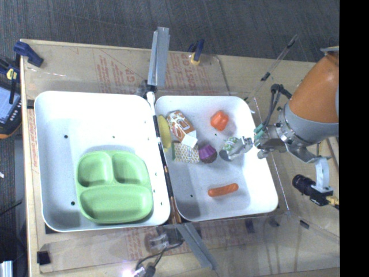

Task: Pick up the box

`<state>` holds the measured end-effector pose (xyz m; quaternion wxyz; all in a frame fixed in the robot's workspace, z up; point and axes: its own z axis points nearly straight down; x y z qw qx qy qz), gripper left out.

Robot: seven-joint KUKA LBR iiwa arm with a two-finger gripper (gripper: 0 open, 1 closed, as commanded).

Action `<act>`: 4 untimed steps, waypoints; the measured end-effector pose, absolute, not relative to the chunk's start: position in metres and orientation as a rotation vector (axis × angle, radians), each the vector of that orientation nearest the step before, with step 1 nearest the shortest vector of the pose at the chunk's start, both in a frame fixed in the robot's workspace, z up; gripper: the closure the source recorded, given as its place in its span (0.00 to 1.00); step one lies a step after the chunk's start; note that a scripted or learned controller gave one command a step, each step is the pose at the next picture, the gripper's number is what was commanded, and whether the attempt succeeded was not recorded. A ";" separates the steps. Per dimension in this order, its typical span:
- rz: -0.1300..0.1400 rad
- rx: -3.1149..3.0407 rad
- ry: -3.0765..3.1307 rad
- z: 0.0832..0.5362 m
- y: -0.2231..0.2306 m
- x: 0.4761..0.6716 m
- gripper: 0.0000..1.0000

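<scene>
Where box point(179, 124) lies tilted, orange-brown w/ white print, gripper point(233, 147) finger state unclear

The arm point(314, 105) is grey with a wide orange band. Thin black cables run near its metal wrist, which ends in a silver gripper point(233, 147).

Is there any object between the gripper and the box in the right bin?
Yes. The gripper is at the bin's right side, the box near its left wall. A purple object and a crumpled silvery item lie between them.
</scene>
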<state>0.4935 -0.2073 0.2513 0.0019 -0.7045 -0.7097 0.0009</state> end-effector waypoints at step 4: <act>0.002 -1.997 -2.419 0.176 -0.206 0.558 0.00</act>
